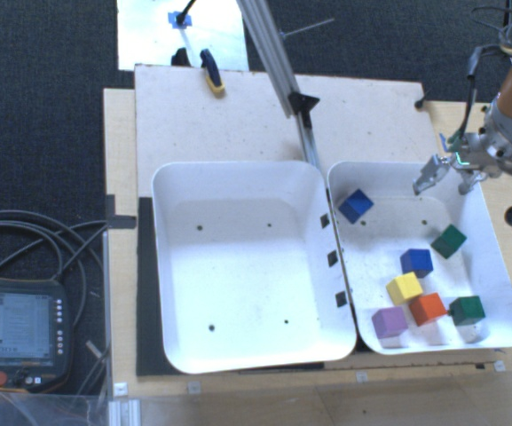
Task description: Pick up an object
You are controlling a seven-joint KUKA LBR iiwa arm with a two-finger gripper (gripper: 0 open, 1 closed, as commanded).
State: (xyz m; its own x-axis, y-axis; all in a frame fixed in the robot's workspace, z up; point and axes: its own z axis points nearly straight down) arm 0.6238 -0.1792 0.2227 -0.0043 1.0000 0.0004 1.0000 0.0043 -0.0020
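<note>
Your pincer (449,176) hangs over the far rim of the right bin (495,264), fingers spread apart with nothing between them, so you have no grasp yet. It sits high and back, which I judge keeps it free of the bin wall before a descent.

Going from big to small: one tabletop (238,114) carries two bins side by side, the left bin (238,264) and the right one, touching along their shared edge so a thing can pass from one to the other with a short reach.

All the task's things lie in the right bin, seven cubes by my count. One blue cube (356,206) rests alone near the far left corner, tilted on the slope of the wall. A dark green cube (449,240) lies near the right wall. The other five bunch at the near end: a second blue cube (416,262), a yellow cube (405,287), an orange cube (428,308), a purple cube (389,321) and a second green cube (467,309). So two blue, two green, one each of the rest.

The lone blue cube looks the easiest pick, being well apart from the others.
</note>
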